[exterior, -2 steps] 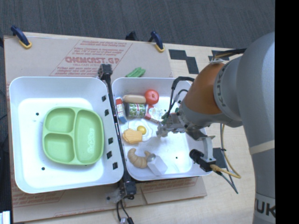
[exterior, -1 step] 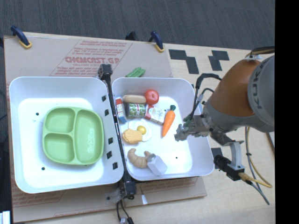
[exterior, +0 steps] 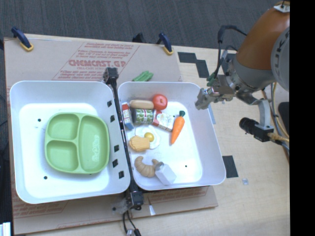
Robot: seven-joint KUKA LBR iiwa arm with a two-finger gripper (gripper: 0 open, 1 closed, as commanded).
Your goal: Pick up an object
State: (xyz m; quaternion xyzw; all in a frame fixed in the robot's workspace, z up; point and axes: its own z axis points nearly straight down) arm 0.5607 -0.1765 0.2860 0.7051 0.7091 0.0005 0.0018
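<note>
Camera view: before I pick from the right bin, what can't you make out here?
- Gripper: small and dark over the right bin's rim; finger state unreadable.
- Can: label print too small to read.
- Grey block: overlaps the croissant, hiding its end.
- Packet: partly under the carrot and can; print illegible.
- Arm: cut off by the top edge.
- Green item behind the bins: too small to identify.

An orange plastic toy carrot (exterior: 177,128) with a green top lies tilted in the right white bin (exterior: 211,151), towards its right wall, green end pointing to the far edge.
</note>
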